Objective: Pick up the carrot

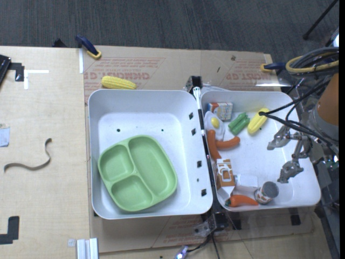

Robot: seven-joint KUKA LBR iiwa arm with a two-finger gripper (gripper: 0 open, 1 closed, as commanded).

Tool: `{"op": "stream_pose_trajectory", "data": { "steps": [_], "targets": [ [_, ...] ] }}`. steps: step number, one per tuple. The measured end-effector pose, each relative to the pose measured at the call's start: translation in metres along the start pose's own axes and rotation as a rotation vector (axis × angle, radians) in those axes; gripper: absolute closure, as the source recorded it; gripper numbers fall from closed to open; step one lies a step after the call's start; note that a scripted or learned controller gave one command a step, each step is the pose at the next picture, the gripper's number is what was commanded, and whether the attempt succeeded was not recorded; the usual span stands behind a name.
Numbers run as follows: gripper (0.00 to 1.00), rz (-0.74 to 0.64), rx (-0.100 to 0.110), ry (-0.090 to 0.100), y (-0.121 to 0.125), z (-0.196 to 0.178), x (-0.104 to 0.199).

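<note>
meanwhile the carrot [243,200] lay in the right bin [302,194], against the bin's near wall at its left corner, just beside a small can [266,193] and below a torn orange carton [224,172]. the gripper [288,156] hovered over the right bin's right half, its fingers [290,171] spread with nothing between them, well apart from the carrot. left of that bin, the other white bin [141,102] held a green divided plate [137,172].

A green divided plate [138,171] sits in the left bin [108,104]; a corn cob [118,82] lies on cardboard behind it.
</note>
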State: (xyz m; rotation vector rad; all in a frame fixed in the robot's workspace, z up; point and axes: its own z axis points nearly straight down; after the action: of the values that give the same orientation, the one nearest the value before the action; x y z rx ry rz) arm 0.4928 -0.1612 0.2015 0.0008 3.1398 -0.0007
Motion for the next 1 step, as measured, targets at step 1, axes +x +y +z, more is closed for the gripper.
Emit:
{"op": "stream_pose_trajectory", "data": {
  "steps": [1],
  "targets": [
    [0.00, 0.317, 0.004, -0.016, 0.0434, 0.0923, -0.0174]
  ]
}}
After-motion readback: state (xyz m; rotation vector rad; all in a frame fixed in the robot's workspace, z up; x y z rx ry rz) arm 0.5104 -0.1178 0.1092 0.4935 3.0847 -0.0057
